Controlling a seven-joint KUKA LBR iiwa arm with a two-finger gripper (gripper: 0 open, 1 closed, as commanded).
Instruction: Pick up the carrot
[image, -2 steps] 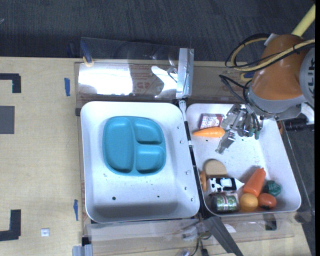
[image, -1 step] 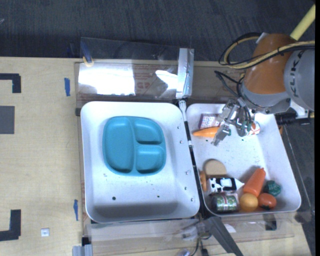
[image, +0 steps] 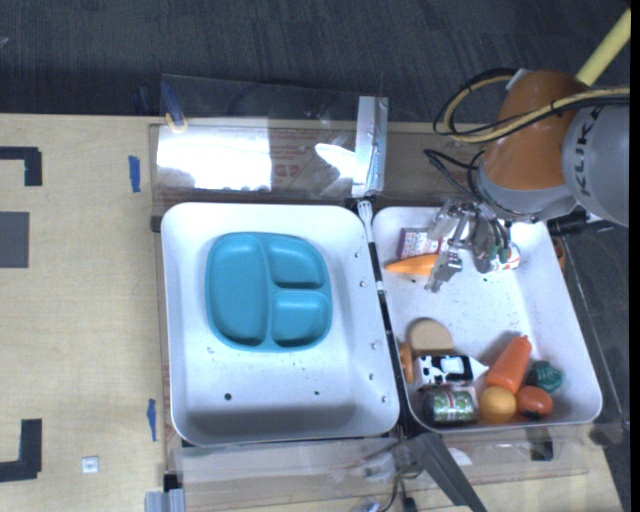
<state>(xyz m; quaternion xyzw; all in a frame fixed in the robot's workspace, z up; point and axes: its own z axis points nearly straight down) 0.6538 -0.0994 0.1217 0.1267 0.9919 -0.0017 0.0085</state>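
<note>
1. we see the grey arm with its orange band (image: 530, 100) reaching in from the upper right of the frame, over the right-hand shallow white bin (image: 570, 300).
2. the metal two-finger gripper (image: 450, 262) hangs over the upper part of that bin, its fingers pointing down and to the left.
3. the small orange carrot (image: 412, 265) lies in the upper left of the right bin, its thicker end at the gripper's fingertips; we cannot tell whether the fingers close on it or how far apart they stand.
4. just above the carrot sits a small pink-and-white packet (image: 415, 241).
5. along the lower edge of the same bin we see a tan bread-like slice (image: 430, 334), a black-and-white cow-patterned block (image: 443, 368), a dark green-labelled can (image: 450, 404), a long orange-red piece (image: 510, 362), a yellow-orange round fruit (image: 497, 403), a red round piece (image: 534, 401) and a dark green lump (image: 546, 377).
6. the left-hand white bin (image: 190, 380) holds a turquoise three-compartment plate (image: 268, 290) in its middle.
7. both bins sit on the pale wooden table (image: 80, 300).
</note>
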